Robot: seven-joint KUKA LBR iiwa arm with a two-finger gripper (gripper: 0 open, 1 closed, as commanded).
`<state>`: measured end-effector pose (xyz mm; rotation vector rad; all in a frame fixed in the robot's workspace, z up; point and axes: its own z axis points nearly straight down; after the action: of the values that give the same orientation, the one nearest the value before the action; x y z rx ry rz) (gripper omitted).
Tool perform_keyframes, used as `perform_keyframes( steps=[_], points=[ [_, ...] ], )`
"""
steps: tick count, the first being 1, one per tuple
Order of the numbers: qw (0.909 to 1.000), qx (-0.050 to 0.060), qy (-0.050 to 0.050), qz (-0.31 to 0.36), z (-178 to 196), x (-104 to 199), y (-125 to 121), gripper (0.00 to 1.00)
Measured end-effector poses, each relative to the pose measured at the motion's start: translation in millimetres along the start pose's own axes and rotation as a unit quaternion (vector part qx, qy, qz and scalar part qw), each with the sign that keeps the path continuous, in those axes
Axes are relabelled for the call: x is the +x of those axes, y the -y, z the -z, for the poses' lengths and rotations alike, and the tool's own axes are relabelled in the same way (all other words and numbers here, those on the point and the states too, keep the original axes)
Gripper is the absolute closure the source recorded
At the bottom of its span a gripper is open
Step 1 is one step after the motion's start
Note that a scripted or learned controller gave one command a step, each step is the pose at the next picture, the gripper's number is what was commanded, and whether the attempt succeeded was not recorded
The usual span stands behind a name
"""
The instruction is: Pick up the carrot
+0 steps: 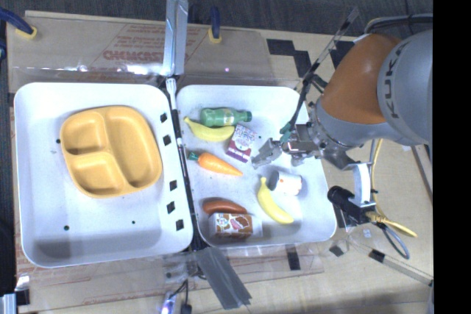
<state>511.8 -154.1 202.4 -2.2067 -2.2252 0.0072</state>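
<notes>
Bench: we see a brown board (243, 48) carrying two shallow white bins side by side, with dark carpet behind
Left bin (37, 232): we find one yellow divided plate (110, 151) lying toward its upper middle
Right bin (313, 220): we count several food items in it, with the arm reaching in from the right
Carrot (214, 163): we see it lying flat near the right bin's left wall, its thick end to the left and its tip pointing right and a little down; nothing touches it from above
Neighbours: a banana (208, 131) sits just above the carrot, a green bottle (225, 115) above that, and a small purple packet (241, 143) just to the carrot's upper right
Lower items: a sausage (224, 206) and a brown packet (232, 224) lie near the front edge, a second banana (273, 203) to their right, and a small white cup (288, 182) beside it
Arm (383, 92): grey with an orange band, bent over the bin's right side
Pincer (271, 153): we see it low over the bin between the purple packet and the white cup, near the carrot's tip but apart from it; we cannot tell how far apart its fingers stand, and we see nothing held between them
</notes>
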Motion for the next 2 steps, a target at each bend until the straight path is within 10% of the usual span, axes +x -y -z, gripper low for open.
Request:
perform_keyframes(
  steps=[1,2],
  points=[
    [0.9813,-0.002,0.002,0.192,-3.2,47.5,-48.5,0.0],
    [0.9364,-0.007,0.004,0.351,-106.2,46.7,-52.3,0.0]
  ],
)
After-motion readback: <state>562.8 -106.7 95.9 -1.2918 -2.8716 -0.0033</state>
